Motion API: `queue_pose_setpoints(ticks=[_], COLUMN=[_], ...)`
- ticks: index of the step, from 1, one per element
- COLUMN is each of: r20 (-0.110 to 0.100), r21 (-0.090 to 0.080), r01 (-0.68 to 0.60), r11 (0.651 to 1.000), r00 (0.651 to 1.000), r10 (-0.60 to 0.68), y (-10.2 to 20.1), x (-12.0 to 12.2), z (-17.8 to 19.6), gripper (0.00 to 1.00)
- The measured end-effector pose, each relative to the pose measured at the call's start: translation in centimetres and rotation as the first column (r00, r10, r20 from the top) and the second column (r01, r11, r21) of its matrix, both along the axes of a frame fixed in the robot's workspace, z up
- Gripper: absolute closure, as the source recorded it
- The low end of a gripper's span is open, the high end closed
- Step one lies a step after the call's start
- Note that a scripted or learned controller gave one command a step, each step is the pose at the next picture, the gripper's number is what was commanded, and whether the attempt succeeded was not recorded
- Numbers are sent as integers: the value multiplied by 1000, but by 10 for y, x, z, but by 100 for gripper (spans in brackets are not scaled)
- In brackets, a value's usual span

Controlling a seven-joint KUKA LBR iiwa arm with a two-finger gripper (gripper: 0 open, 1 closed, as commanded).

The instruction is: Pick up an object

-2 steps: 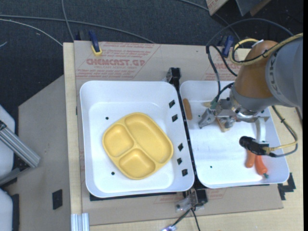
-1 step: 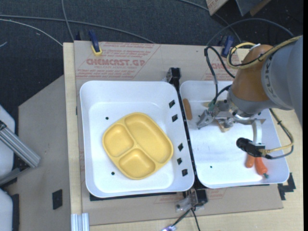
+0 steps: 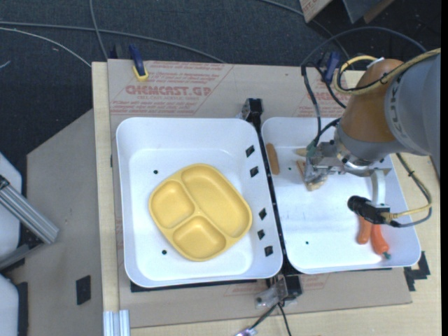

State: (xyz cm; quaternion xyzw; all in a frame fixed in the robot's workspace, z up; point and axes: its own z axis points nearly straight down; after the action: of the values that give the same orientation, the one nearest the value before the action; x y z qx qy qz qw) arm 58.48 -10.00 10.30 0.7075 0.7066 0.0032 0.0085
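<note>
Camera view, from left to right: the left bin (image 3: 140, 145) holds one yellow plate (image 3: 201, 211) with three compartments, which lies flat and turned a little, near the middle of the bin floor. The right bin (image 3: 315, 222) holds the smaller things. Closest to its left wall lies a short brown stick (image 3: 271, 159), with its long axis running from the far side toward the near side of the bench. Next comes a small tan piece (image 3: 302, 168), just beside the gripper (image 3: 318, 173) on its left and perhaps touching it, but at this size the contact is not clear. The gripper hangs low over the upper middle of the right bin, and the arm (image 3: 392, 110) enters from the right. I cannot tell if the gripper is apart or together, and I cannot see anything clamped in it. Farther right and nearer to the camera, two orange pieces (image 3: 364, 231) lie close together in the lower right corner, well apart from the gripper. In my judgement the tan piece is the nearest thing to pick: it lies just to the left, so the next move needs only a small shift to that side before closing. The stick is farther left, close to the wall, which could make the grasp harder.
</note>
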Motion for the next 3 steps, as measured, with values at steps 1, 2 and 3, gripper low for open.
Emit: queue_pose_setpoints(ticks=[1, 2, 3], r20=[-12, -10, -15], r21=[7, 7, 10], r01=[-1, -2, -8], r11=[1000, 1000, 1000], r00=[1000, 1000, 1000], r10=[1, 2, 8], y=[0, 0, 60], x=[-8, -6, 1], z=[50, 105, 102], gripper=[100, 100, 100])
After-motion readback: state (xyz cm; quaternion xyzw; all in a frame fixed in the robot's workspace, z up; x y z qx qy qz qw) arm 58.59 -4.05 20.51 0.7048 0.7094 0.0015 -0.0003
